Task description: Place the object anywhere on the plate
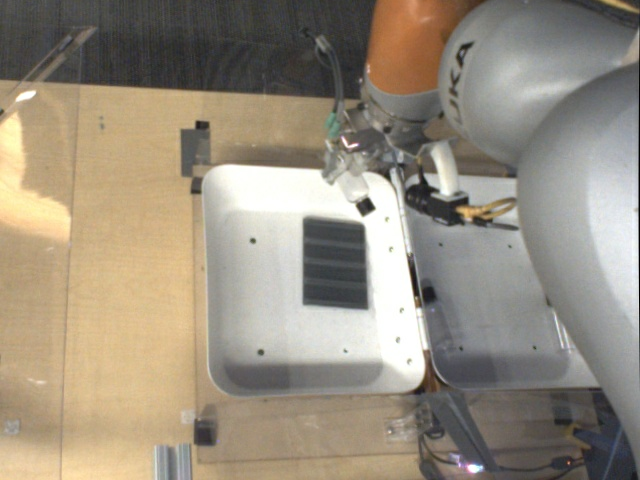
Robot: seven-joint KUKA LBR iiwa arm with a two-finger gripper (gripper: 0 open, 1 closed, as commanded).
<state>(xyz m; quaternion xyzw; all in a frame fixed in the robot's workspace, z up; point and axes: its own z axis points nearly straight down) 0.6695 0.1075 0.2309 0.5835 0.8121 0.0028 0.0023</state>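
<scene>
Across the bench sit two white bins: the left bin (230, 298) holds one dark ribbed plate (334, 263); at its one o'clock hangs one gripper (350, 173), its finger state unreadable.

I have one fixed camera above the bench (110, 268), looking down at a slant on both white bins (230, 368); the arm (560, 118) enters from three o'clock, very near the lens.
</scene>
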